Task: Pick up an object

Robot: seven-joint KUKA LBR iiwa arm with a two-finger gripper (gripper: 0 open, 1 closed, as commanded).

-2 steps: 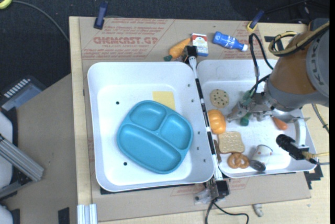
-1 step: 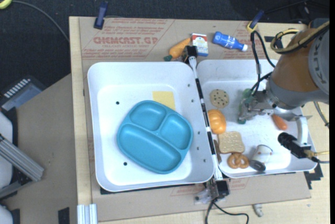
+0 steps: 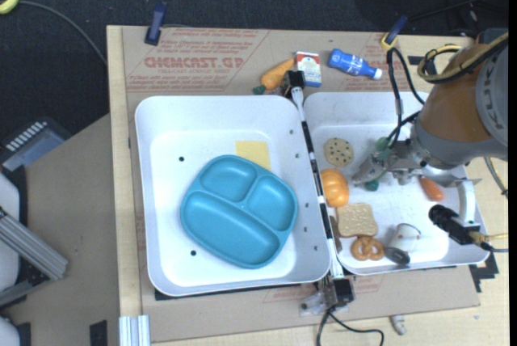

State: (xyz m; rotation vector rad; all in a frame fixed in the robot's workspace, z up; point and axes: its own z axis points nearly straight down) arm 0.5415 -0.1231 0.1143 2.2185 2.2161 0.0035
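Note:
My gripper (image 3: pixel 381 168) hangs low over the middle of the right bin (image 3: pixel 363 106), the grey arm with its orange band (image 3: pixel 452 106) reaching in from the right. A small green thing (image 3: pixel 372 185) lies just below the gripper's tip. In the same bin lie a chocolate-chip cookie (image 3: pixel 338 150), an orange fruit (image 3: pixel 334 188), a square cracker (image 3: pixel 356 219), a pretzel (image 3: pixel 367 249), a small white and grey piece (image 3: pixel 403 236) and a small orange piece (image 3: pixel 432 189). Nothing shows as held.
The left bin (image 3: pixel 161 126) holds a blue divided plate (image 3: pixel 238 209) and a yellow cheese slice (image 3: pixel 254 152). Behind the bins on the board lie a carrot (image 3: pixel 277 74), a small carton (image 3: pixel 308 68) and a blue bottle (image 3: pixel 354 64).

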